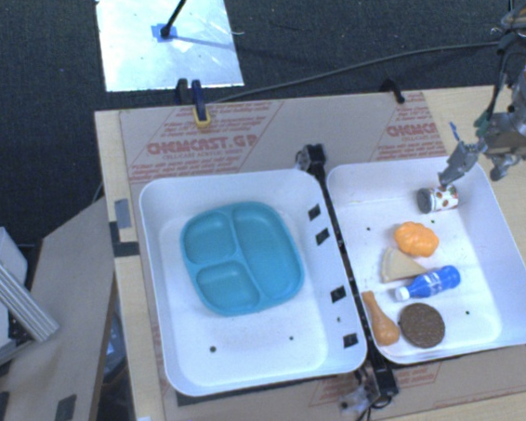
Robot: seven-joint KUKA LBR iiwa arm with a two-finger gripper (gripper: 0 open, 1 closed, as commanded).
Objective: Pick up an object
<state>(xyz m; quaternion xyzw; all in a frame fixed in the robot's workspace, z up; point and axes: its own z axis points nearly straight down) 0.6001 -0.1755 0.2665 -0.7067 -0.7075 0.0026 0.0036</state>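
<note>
Camera view: I find the claw [476,162] hanging at the right bin's [525,299] far right corner, its fingers spread apart and holding nothing. Just beside one fingertip lies a small patterned can [439,198] on its side, my likely target. Nearer me sit an orange lump [416,238], a blue bottle [429,283] and a brown disc [423,324]. A blue divided plate [243,256] occupies the left bin [180,354].

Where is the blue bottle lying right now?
The blue bottle lies in the right bin, between the orange lump above and the brown disc below.
</note>
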